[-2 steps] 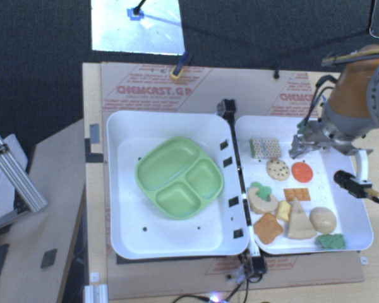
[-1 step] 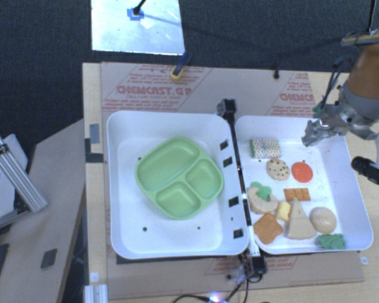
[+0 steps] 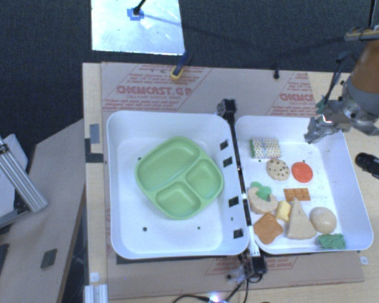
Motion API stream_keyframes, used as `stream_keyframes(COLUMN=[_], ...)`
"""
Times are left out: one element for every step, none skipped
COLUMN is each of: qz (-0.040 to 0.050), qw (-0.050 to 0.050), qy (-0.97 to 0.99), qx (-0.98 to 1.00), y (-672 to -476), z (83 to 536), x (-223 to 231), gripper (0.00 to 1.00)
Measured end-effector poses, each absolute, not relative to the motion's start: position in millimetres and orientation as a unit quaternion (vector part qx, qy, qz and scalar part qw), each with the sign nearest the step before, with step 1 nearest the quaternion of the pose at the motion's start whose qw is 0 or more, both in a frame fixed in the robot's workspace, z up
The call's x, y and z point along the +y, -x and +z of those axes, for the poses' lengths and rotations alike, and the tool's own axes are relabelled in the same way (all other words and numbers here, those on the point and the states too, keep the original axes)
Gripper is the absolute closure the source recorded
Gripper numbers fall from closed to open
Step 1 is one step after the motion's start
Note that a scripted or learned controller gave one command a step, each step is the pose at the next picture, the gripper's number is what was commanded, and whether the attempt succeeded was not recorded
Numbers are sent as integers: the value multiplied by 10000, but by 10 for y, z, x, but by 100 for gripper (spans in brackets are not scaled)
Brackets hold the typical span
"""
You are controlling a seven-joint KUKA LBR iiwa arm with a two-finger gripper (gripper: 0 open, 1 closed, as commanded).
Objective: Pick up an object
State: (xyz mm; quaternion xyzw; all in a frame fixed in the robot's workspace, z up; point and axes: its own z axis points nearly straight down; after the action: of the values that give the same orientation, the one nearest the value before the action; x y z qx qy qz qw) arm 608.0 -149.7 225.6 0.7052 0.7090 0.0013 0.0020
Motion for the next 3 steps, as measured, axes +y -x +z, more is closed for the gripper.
stream_keyframes(qz=[9,14,8], qw=[-6,-5,-10], qy=[-7039,-7032,-7038], qx=[7103,7110,7104], y=[-5987,-5970,-5875], z=[2153,2219,2134], x=[-956,-349,145], gripper=[100,100,100])
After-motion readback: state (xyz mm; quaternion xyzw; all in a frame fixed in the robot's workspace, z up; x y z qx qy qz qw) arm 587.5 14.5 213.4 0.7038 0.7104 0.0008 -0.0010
